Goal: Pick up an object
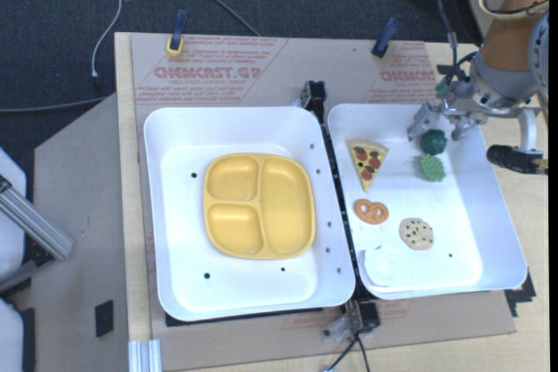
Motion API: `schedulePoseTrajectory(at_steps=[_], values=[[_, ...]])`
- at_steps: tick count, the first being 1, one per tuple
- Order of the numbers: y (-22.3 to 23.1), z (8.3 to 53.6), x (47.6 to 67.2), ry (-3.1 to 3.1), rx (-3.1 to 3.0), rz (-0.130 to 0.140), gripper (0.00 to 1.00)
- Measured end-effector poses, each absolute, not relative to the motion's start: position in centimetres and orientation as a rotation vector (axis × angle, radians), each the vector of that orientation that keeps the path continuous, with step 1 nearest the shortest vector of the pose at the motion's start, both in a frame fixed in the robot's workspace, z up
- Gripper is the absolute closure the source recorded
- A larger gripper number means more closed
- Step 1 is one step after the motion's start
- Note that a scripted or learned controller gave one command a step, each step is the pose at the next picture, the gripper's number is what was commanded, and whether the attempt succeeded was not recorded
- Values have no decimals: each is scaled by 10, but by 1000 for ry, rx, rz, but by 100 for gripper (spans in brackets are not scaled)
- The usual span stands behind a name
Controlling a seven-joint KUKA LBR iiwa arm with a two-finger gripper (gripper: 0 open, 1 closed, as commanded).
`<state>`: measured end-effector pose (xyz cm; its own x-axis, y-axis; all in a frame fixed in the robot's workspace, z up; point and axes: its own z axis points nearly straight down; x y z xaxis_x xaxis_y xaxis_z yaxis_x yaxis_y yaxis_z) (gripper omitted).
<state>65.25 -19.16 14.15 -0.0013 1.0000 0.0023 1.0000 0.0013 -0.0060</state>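
Gripper (433,128) low over far end of right bin (488,213); finger state cannot tell, grasp unconfirmed. Dark green object (433,142) directly at fingertips, light green broccoli piece (433,168) just nearer camera. Pizza slice (368,161) left of gripper; pretzel (371,211), cookie (417,233) farther toward camera. Yellow divided plate (260,205) far left in left bin (174,187)

White bins: two, side by side, the left bin (166,187) and the right bin (488,231).
Yellow divided plates: one (259,205), in the left bin.
Pizza slices: one (367,161).
Pretzels: one (371,212).
Cookies: one (417,233).
Green toy items: two, a dark round one (433,142) and a lighter knobbly one (433,168).
White lids: one (384,265).
Blue clamps: two (178,32) (384,37).
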Motion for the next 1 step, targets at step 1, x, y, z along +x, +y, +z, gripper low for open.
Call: schedulePoseTrajectory(at_steps=[1], values=[[-191,89,652,-2220,-2216,5,0]])
